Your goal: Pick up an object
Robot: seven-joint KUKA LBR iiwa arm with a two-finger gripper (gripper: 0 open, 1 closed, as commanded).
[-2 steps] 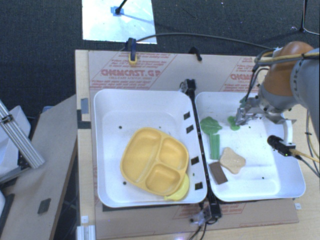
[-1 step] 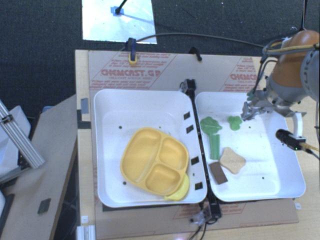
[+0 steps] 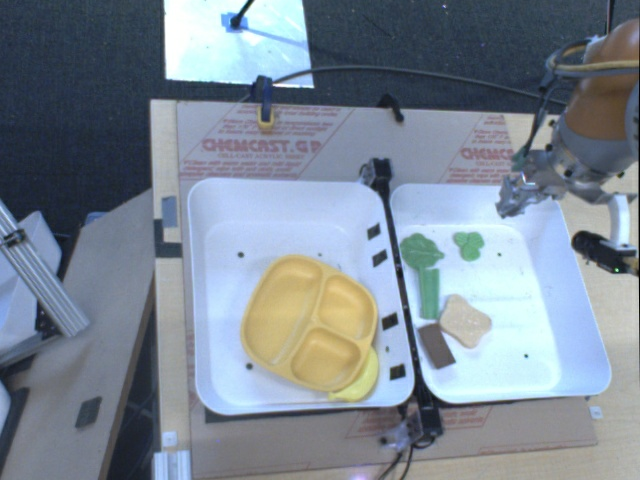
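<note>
Nearest the camera, well left of and below the claw, a yellow sectioned plastic tray (image 3: pixel 310 334) is lying in the left shallow white bin (image 3: pixel 225 228), with a small yellow curved piece (image 3: pixel 358 380) tucked against its near right corner.

In the right shallow white bin (image 3: pixel 560 368), a small brown rectangular block (image 3: pixel 436 345) is lying nearest the camera, touching a tan bread-slice-shaped toy (image 3: pixel 465 320) just beside it. Both are sitting below and left of the claw. Farther in, a green broccoli-shaped toy with a long stem (image 3: pixel 424 268) is lying left of and below the claw, and a small green leafy piece (image 3: pixel 468 243) is resting nearer to it, apart from the others.

The two-finger claw (image 3: pixel 511 202) is hovering over the far right corner of the right bin, above the rim; nothing is showing between its fingers, and I cannot tell whether they are apart or together.

Beyond the bins, the brown protective sheet (image 3: pixel 300 138) is reading "CHEMCAST GP" in red, repeated at the far right, partly hidden.
</note>
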